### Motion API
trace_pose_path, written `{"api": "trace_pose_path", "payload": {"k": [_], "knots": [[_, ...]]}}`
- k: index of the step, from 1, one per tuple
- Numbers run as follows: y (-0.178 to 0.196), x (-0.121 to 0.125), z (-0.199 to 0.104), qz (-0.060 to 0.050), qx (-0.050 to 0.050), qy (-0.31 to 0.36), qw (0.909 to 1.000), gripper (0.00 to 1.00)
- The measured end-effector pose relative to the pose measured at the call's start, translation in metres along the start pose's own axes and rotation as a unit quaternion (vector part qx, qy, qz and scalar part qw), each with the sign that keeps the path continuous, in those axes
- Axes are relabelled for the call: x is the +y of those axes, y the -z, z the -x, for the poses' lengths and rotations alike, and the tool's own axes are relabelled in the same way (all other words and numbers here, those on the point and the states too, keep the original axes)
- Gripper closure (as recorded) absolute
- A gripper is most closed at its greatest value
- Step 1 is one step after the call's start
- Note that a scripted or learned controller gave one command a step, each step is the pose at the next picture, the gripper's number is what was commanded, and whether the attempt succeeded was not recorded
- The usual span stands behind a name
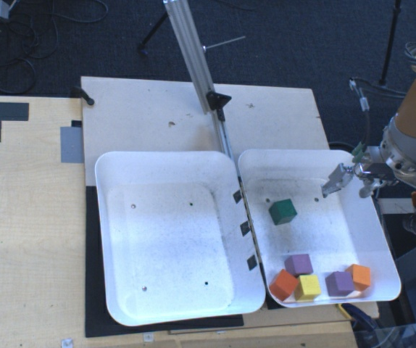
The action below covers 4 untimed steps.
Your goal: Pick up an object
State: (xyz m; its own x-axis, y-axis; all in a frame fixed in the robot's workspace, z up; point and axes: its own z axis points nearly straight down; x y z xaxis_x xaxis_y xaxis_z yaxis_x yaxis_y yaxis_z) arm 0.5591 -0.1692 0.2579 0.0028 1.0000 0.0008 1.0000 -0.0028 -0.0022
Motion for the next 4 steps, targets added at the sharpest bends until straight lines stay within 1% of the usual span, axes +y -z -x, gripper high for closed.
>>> {"api": "trace_pose_path", "payload": {"k": [1, 2, 3, 4], "knots": [[-0.123, 0.018, -0.024, -0.004, 0.001, 0.003, 1.0, 0.0], [-0.148, 0.03, -0.053, 0.001, -0.001, 0.001, 1.0, 0.0], [-0.168, 0.073, -0.069, 0.001, 0.0, 0.003, 1.0, 0.0], [-0.168, 0.096, -0.022, -0.023, 0.007, 0.004, 0.9997, 0.0]]}}
